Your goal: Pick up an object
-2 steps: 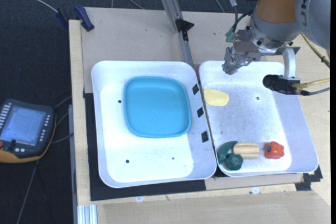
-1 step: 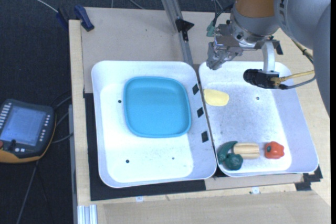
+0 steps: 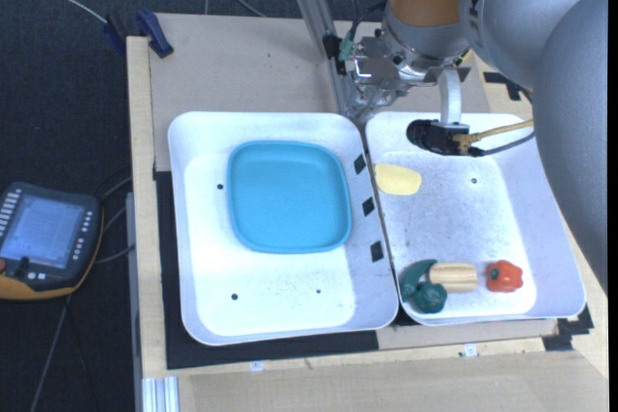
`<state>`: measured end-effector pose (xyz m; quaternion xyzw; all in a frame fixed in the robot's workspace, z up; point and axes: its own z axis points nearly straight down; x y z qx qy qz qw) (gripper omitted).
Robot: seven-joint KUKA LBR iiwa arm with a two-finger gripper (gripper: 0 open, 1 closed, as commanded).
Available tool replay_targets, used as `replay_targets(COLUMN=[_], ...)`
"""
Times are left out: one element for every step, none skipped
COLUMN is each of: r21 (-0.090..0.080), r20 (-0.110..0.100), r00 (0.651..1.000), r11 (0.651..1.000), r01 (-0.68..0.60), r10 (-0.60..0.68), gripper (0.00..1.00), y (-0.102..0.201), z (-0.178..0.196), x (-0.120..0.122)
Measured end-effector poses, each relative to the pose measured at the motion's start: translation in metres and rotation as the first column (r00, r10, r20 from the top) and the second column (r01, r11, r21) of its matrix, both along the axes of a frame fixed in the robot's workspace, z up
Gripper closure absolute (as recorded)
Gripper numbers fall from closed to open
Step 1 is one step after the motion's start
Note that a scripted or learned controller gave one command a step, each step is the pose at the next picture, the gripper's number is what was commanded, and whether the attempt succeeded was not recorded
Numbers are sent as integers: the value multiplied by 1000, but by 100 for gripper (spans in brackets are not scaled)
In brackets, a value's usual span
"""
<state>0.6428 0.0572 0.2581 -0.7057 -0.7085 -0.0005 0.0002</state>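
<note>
My arm [image 3: 541, 34] hangs over the right bin [image 3: 541, 207], claw [image 3: 386, 77] at its far edge, its opening beyond my telling, so I judge this the approach; next I must descend on the yellow piece [image 3: 397, 179] nearby.

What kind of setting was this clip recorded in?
Most likely a robotics lab test bench. An industrial arm reaches over two white bins on a plywood bench, loose cables trail over dark carpet, and a teach pendant lies on the floor beside it.
</note>
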Motion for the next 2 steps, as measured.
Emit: replay_targets(r21=[-1,-1], r20=[0,1], r00=[1000,1000], r11=[1000,1000], r01=[1,4], r10=[-1,-4], gripper=[100,0], y=[42,40], z=[-6,-5], x=[24,24])
